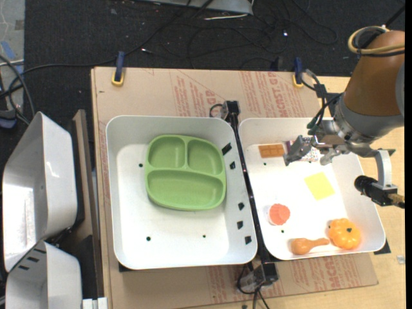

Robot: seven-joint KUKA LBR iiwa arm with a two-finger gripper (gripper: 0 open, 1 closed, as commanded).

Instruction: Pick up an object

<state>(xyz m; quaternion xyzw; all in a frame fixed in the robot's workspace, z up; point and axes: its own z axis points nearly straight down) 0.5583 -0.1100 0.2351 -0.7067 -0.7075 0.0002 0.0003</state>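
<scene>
Arm: the grey arm with its orange band [376, 76] comes in from the 3 o'clock side and leans over the upper part of the right bin.
Gripper: the gripper [301, 150] hangs over the right bin near its 11 o'clock corner, pointing toward 9 o'clock; whether it is spread or closed cannot be told from this slant, and nothing is seen held in it.
Right bin: a shallow white bin [370, 192] holding five small things.
Orange-brown block: a flat rectangle [271, 150] at the bin's 11 o'clock, just beside the gripper on its 9 o'clock side; contact cannot be told.
Yellow square: a flat tilted piece [320, 186] near the bin's centre, at 5 o'clock from the gripper and apart from it.
Red-orange disc: a round piece [279, 214] at the bin's 7 o'clock, apart from the yellow square.
Orange pumpkin: a rounded toy [344, 233] at the bin's 5 o'clock corner.
Orange gourd: a pear-like toy [307, 244] lying along the 6 o'clock wall, its narrow end close to the pumpkin.
Left bin: a white bin [122, 192] touching the right bin along a black-clipped seam.
Green plate: a three-section plate [186, 172] lying flat in the left bin, toward its 12 o'clock half.
Bench: a brown board [193, 85] under both bins, with clamps at its 12 o'clock edge.
</scene>
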